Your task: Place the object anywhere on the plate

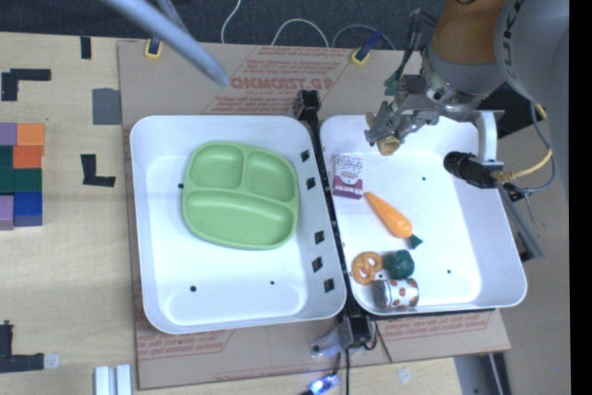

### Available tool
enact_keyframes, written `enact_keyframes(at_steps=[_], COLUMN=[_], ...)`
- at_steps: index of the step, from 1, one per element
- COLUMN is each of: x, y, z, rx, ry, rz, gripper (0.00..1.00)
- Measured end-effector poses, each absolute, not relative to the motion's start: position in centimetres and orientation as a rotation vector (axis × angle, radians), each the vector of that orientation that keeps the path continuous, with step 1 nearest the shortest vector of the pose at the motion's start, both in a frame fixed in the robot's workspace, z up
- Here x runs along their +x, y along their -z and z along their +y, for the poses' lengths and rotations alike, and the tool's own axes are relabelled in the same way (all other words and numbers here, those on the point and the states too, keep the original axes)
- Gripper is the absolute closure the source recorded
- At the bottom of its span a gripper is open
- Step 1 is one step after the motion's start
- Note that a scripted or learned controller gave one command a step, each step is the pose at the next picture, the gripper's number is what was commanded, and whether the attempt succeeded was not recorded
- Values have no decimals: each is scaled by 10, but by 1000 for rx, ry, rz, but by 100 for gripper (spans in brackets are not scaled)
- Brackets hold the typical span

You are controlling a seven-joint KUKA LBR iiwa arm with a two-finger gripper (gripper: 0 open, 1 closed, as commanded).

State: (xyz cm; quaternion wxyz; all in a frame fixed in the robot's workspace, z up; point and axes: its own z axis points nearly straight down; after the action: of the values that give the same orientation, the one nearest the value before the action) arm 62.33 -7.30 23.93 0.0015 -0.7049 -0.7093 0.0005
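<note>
The gripper (389, 141) at the right bin's far side seems clamped on a small tan object (390, 144), probably light and stiff, far from the plate (242, 196).

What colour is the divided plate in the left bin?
The plate is light green, seen clearly in the camera view from above.

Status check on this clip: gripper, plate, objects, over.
Gripper over right bin's far end, small tan piece at its tip, grasp unclear. Green plate bare in left bin. Carrot and other items in right bin.
</note>
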Motion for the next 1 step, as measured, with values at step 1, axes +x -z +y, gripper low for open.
enact_keyframes(at_steps=[1], x=[621], y=[-245], z=[-15], rx=[-2211], ry=[1], rz=[-2228], gripper=[100])
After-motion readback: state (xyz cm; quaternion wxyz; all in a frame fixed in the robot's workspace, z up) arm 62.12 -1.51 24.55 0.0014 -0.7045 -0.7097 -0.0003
